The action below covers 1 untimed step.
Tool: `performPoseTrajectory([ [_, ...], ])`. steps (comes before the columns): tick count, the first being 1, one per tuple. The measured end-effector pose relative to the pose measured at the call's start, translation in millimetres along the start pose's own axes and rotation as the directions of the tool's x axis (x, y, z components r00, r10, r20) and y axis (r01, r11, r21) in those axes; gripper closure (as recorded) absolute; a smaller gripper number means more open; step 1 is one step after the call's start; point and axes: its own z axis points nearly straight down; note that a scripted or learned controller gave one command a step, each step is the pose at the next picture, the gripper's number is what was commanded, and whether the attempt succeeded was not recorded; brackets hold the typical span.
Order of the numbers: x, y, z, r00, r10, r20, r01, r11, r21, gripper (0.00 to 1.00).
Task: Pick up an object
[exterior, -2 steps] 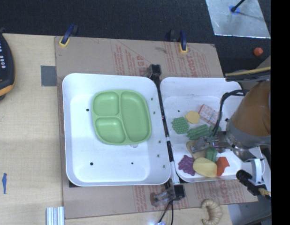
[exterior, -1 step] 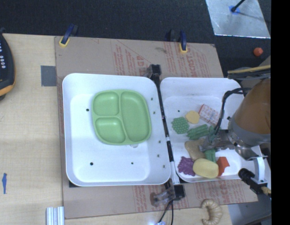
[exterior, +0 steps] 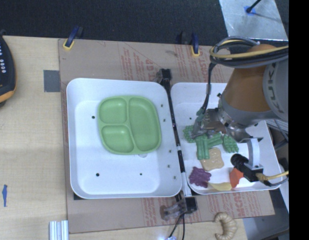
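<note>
Jaws (exterior: 207, 126) down in the right bin (exterior: 187, 96) over the green toy cluster (exterior: 208, 143); can't tell their state. Centre on one green piece, avoid the cracker (exterior: 212, 160) nearer, then lift straight.

A pale wooden bench (exterior: 29, 149) lies under a brown cardboard sheet (exterior: 119, 59), clamped at its far edge; beyond it, dark floor (exterior: 119, 9).

The shallow white left bin (exterior: 84, 179) offers open floor around the green three-compartment plastic plate (exterior: 129, 124); toy foods crowd the white right bin (exterior: 183, 96) beneath the arm.
</note>
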Motion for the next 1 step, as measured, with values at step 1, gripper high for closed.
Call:
performPoseTrajectory([
  [1, 51.0, 21.2, -65.0, 1.0, 0.003, 0.0, -0.003, 1.0, 0.002, 1.0],
])
